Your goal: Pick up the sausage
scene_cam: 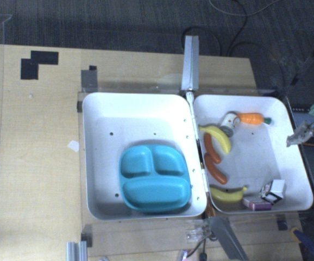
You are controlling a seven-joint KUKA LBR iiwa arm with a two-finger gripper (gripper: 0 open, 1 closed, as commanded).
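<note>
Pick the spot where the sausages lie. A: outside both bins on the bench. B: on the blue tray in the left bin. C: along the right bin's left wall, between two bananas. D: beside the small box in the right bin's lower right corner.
C: the sausages lie along the right bin's left wall, one banana above them and another below.

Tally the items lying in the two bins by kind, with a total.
Bananas: 2
Sausages: 2
Carrot: 1
Blue divided tray: 1
Small cartons: 2
Total: 8
</note>
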